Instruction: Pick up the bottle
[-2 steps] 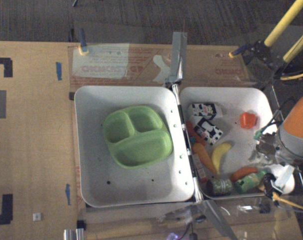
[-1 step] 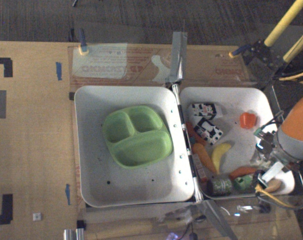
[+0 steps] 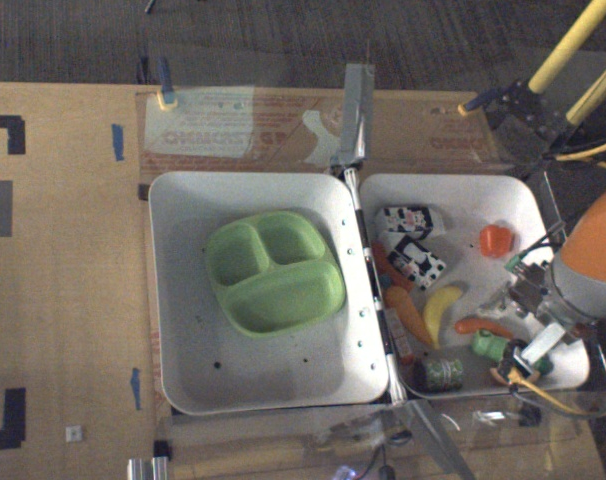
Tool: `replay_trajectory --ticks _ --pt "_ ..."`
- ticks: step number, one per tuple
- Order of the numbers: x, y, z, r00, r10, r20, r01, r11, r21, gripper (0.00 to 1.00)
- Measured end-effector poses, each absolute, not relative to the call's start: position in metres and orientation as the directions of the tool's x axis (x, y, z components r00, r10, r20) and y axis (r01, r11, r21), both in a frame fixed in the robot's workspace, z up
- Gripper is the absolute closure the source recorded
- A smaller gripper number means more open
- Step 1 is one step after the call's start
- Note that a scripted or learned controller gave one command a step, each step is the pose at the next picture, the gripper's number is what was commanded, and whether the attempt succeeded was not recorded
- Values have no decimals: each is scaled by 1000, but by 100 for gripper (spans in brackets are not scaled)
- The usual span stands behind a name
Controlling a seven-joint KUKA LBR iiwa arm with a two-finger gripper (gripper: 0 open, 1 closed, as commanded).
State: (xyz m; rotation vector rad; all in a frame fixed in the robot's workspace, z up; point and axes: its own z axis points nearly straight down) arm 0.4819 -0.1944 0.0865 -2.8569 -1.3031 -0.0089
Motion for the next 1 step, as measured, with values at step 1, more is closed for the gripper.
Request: replay_trajectory --ticks 1 --pt "479 -153 90 900 435 -2 435 -900 -2 0"
